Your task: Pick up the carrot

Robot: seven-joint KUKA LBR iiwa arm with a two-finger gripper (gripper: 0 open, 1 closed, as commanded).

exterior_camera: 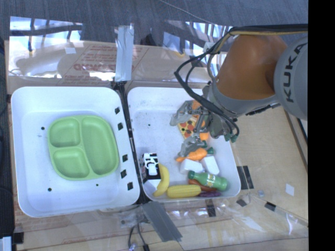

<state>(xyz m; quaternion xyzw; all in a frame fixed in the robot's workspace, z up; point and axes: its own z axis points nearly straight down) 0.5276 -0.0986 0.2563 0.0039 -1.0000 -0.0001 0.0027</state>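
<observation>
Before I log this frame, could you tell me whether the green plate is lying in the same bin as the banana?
No, the green plate lies in the left bin, while the banana lies in the right bin.

Gripper (194,140) sits in right bin (137,140). Carrot (197,154) just below it, bottle (209,180) further below, corn (183,191) and banana (163,180) below-left. Divided plate (82,146) in left bin (26,156), well left.

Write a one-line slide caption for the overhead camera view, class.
KUKA arm's gripper reaches into the right bin just above the carrot; a green divided plate sits in the left bin.
</observation>
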